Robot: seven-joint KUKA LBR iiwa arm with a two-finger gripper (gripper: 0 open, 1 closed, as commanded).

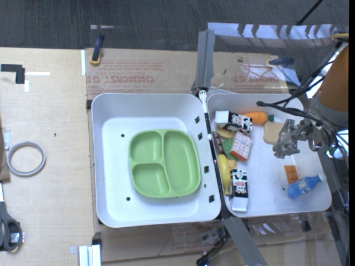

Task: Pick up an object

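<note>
The gripper (pixel 287 144) hangs over the right bin (pixel 266 190), holding nothing; whether its fingers are parted cannot be told. Just below it lie one orange block (pixel 291 174) and one blue bottle (pixel 304 186). Beside it sits a tan slice (pixel 272 132); farther off are one carrot (pixel 254 117), two cow-print cartons (pixel 240 121), a banana (pixel 223 168) and a pink-orange packet (pixel 241 146). Beyond, the left bin (pixel 108 165) holds one green divided plate (pixel 165 163). On the wooden bench (pixel 44 93) lies a tape ring (pixel 25 158).
</note>
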